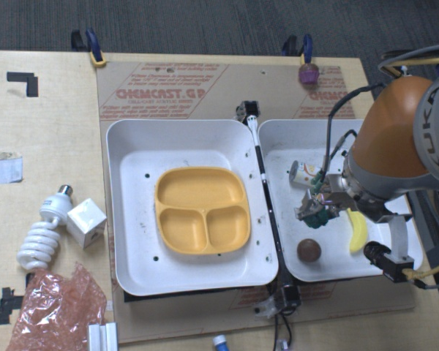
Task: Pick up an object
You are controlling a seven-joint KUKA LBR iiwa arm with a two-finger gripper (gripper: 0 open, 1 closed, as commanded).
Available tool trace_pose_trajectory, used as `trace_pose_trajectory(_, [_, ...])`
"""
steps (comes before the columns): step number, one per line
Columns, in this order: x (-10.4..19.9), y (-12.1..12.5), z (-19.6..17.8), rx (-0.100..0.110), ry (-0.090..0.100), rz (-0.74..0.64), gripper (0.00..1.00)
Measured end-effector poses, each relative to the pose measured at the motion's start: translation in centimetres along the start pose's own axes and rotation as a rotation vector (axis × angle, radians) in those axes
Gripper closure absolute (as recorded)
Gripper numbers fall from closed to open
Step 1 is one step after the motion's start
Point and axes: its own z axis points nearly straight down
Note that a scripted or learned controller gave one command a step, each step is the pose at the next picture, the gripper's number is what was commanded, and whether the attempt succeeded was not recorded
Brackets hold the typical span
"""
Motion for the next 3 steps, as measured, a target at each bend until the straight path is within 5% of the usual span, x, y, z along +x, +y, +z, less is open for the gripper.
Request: trace_pose_trajectory(3, [-1.3, -0.3, 0.7, 0.002, 0.000, 0.004, 1.00])
